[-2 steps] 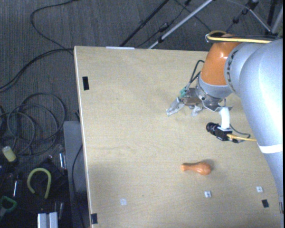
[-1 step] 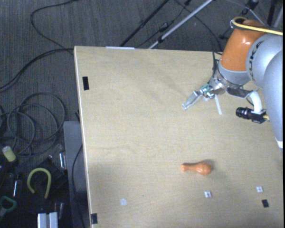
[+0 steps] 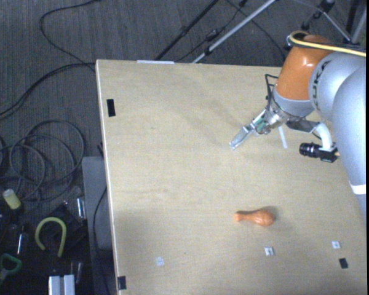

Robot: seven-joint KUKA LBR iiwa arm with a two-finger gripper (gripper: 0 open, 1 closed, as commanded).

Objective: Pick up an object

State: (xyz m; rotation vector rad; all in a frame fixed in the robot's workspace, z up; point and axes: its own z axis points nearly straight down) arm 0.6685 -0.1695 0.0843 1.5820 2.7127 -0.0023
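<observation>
**Orange object lies clear of claw, not yet gripped**

Orange, pear-shaped object [image 3: 256,217] rests on the tan board [image 3: 172,165], toward the near edge, right of centre. Its long axis runs roughly left-right, narrow neck to the left, bulb to the right. The claw [image 3: 235,143] hangs well apart from it, farther up the board, fingers pointing down-left. Nothing sits between the fingers; whether they stand apart or together cannot be told at this resolution. The object lies toward the near edge from the claw tip and slightly right. Judgement: the approach has not begun; the claw must travel toward the near edge and close across the neck or bulb.
</observation>
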